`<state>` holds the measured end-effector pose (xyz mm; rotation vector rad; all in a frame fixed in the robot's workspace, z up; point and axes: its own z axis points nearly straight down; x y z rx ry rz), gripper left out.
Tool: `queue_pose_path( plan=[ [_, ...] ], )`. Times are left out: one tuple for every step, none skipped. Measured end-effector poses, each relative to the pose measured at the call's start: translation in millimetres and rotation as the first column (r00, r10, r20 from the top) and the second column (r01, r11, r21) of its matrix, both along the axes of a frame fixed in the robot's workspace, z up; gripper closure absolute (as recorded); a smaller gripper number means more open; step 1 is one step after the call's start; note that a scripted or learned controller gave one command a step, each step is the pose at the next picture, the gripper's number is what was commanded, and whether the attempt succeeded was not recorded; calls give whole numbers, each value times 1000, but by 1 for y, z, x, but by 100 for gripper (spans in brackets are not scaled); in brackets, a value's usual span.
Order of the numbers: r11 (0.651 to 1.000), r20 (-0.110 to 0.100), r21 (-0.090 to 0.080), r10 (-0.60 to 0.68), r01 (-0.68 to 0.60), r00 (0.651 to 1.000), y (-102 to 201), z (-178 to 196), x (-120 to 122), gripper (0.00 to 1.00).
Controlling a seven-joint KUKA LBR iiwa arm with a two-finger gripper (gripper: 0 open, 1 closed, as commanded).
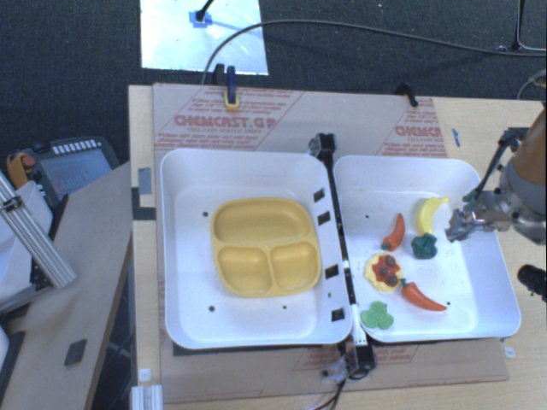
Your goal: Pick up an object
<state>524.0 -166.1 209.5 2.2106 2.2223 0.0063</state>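
Lots of colour in your two white bins [256,165]

You've got a yellow divided tray [261,246], yellow banana [430,213], two orange-red peppers [394,231], dark green broccoli [424,246], and a red-dotted yellow pizza [384,272].

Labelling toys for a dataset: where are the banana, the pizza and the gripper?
banana [430,213], camera view, middle of its yellow body
pizza [384,272], camera view, centre of its topping
gripper [456,227], camera view, between its fingertips
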Motion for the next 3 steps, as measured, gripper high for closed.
queue_pose_path(
  plan=[
    [1000, 0, -1, 0, 0, 1000, -1, 43, 3, 100],
    [1000, -3, 2, 4, -4, 1000, 45, 50, 22, 100],
    [1000, -2, 3, 5, -5, 1000, 93, 53, 47, 100]
  ],
)
